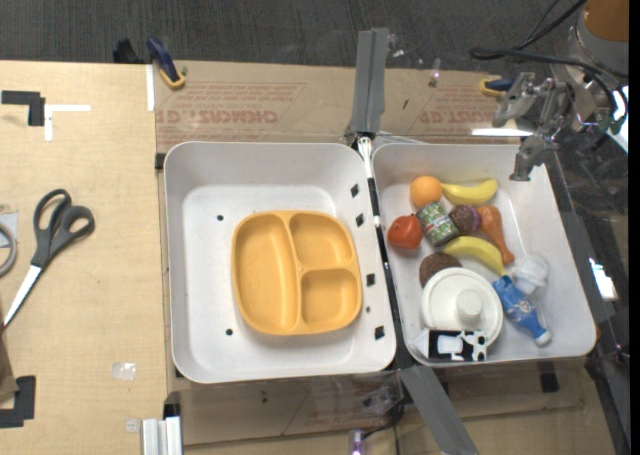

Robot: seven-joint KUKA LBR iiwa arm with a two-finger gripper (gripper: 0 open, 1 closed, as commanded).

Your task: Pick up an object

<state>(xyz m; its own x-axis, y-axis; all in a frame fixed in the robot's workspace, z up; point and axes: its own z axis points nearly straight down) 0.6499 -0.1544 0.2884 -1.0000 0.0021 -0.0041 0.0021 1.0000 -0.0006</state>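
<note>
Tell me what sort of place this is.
Most likely a robotics lab bench set up for pick-and-place trials. Two white bins sit side by side, the right one heaped with toy food, a gripper hangs at its corner, and scissors lie on the wooden benchtop.

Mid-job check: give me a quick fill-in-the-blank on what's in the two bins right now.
1. The yellow divided plate lies in the ____ bin.
2. The orange lies beside a ____ at the right bin's far end.
3. The gripper is above the right bin's ____ corner.

Missing words: left; banana; far right
</note>
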